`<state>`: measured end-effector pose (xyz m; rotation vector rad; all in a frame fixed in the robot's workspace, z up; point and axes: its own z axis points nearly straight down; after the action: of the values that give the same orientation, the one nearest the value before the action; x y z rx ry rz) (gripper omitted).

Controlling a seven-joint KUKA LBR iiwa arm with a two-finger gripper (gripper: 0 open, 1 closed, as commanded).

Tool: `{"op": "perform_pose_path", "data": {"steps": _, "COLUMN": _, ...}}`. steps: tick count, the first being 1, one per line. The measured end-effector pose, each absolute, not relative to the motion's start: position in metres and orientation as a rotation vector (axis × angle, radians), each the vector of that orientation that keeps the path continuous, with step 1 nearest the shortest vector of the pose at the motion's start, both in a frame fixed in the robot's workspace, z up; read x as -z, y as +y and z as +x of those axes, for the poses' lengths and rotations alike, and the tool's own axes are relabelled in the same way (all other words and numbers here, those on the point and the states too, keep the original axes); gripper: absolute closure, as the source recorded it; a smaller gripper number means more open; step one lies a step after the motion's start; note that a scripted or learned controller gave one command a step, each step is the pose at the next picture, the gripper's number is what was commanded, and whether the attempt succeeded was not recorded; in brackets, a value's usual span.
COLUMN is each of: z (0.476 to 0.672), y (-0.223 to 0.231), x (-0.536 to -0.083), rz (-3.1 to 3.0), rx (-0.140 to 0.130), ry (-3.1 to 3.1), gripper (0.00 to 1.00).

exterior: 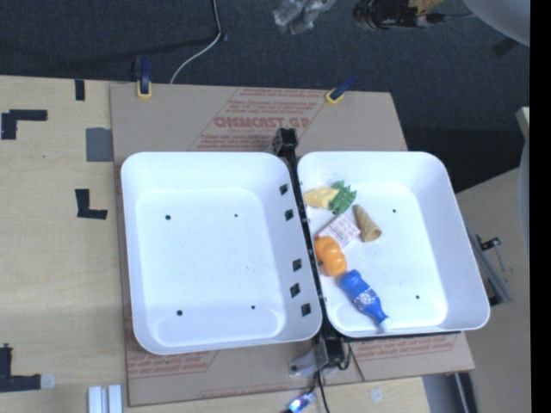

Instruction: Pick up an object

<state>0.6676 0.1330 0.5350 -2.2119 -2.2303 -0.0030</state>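
Camera view puts your gripper [303, 7] high beyond the bins, blurred, so its state is anyone's guess; nothing is lifted, and the orange ball [330, 255] waits in the right bin [430, 231].

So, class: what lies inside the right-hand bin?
Inside the right-hand bin: a yellow and green toy, a brown cone, a small card, an orange ball and a blue bottle. The ball overlaps the card's corner.

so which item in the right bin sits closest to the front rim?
The blue bottle. It lies below the orange ball, nearest the right bin's front rim.
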Motion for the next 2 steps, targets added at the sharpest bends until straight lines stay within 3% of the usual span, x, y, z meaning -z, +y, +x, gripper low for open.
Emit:
{"op": "perform_pose_path", "data": {"steps": 1, "z": 0.668, "y": 0.19, "x": -0.524, "rz": -2.213, "rx": -0.002, "ry": -2.227, "gripper": 1.0}}
{"op": "perform_pose_path", "data": {"steps": 2, "z": 0.668, "y": 0.187, "x": -0.535, "rz": -2.217, "rx": -0.002, "ry": -2.227, "gripper": 1.0}}
